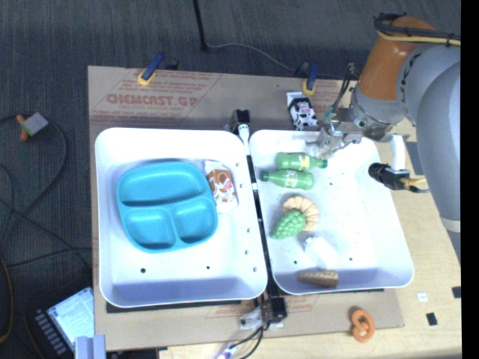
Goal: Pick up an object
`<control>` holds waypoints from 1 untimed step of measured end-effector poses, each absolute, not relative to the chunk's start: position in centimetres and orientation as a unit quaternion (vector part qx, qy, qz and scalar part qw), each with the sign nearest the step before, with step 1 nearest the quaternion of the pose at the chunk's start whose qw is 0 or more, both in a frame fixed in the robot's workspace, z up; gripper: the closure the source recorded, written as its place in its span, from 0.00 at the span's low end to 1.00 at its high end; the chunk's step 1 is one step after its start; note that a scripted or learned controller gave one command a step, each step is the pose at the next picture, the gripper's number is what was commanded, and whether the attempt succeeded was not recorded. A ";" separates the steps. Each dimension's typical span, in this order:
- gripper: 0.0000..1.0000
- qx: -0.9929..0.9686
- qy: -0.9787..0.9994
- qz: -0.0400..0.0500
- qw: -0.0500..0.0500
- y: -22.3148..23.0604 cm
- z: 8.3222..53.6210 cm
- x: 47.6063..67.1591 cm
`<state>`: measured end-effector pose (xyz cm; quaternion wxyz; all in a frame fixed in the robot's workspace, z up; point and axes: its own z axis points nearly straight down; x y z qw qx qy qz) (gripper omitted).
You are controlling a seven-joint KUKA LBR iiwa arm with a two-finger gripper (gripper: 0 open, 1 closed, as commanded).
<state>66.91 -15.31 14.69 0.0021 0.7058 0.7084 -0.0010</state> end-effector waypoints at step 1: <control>1.00 0.705 0.709 -0.002 0.003 -15.3 15.7 66.9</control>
